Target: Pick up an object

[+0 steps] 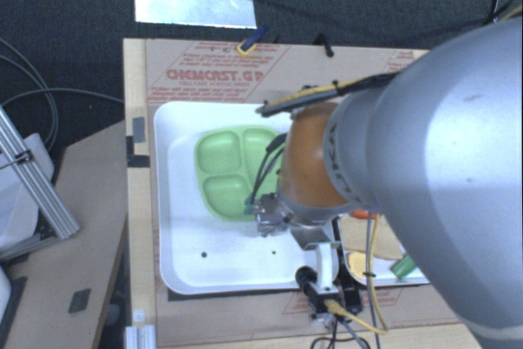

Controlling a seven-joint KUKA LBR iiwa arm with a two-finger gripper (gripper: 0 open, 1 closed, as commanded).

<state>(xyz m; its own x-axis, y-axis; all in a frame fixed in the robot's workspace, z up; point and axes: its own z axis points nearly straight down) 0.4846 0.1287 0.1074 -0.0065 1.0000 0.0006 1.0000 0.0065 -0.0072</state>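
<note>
Reaching over a pale green divided plastic plate point(222, 163) in a shallow white bin point(184, 257).
Whether the gripper point(265, 218) is spread or closed cannot be told; the plate is likely light, stiff and slick, best pinched at its rim.

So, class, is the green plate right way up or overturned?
Right way up: the green plate shows its compartment hollows facing upward.

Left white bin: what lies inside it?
A pale green divided plate lies in the left bin. The arm covers the plate's right edge and the bin's right side, so anything there is hidden.
</note>
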